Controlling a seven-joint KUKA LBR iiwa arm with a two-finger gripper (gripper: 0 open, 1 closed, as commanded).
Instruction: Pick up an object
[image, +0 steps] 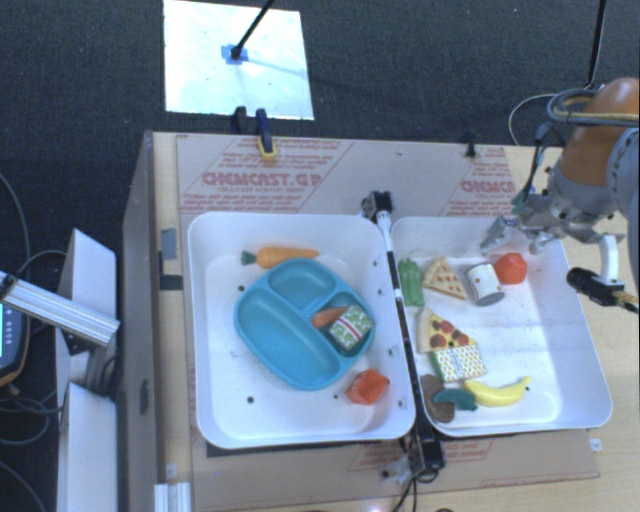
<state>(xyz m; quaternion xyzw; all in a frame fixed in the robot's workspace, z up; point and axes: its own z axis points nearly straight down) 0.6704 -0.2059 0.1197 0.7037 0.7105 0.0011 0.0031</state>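
Gripper (522, 232) up high, at one o'clock of right bin (570, 330), fingers spread wide, holding nothing. Red tomato (511, 268) just below, beside small can (485, 283). Reaching step: next, go down, squeeze tomato.

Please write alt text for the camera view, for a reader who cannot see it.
A grey robot arm's gripper hovers over the right bin, near a red tomato and a small can. The left bin holds a blue divided plate, a carrot and other toy food.
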